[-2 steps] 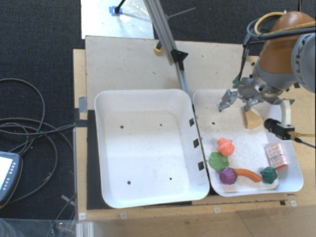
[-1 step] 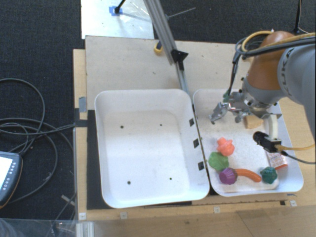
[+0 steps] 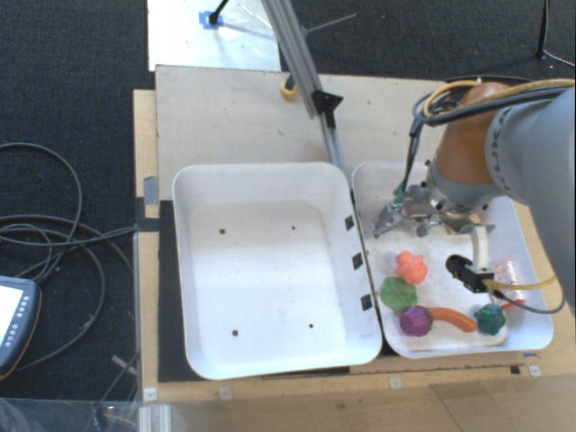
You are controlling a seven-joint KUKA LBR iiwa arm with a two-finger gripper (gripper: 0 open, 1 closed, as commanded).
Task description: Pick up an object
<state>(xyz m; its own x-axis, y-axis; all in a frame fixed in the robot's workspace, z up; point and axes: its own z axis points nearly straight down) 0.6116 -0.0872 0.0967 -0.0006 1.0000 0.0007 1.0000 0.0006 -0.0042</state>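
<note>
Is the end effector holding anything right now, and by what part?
Cannot tell: the end effector hangs over the right bin, above the orange toy.

You see two bins of smooth white plastic, the left bin (image 3: 270, 268) with a faint sheen and small dark specks, the right bin (image 3: 531, 331) the same. The surface (image 3: 234, 115) under them looks like matt, pale board, scuffed and dusty. The arm (image 3: 531, 142) has a smooth grey shell and a glossy orange band (image 3: 463, 147). The gripper (image 3: 409, 219) looks like bare metal. The small toys, orange (image 3: 410, 266), green (image 3: 397, 292), purple (image 3: 415, 320) and teal (image 3: 490, 319), look matt and soft. The floor (image 3: 72, 79) is dark, rough carpet.
</note>
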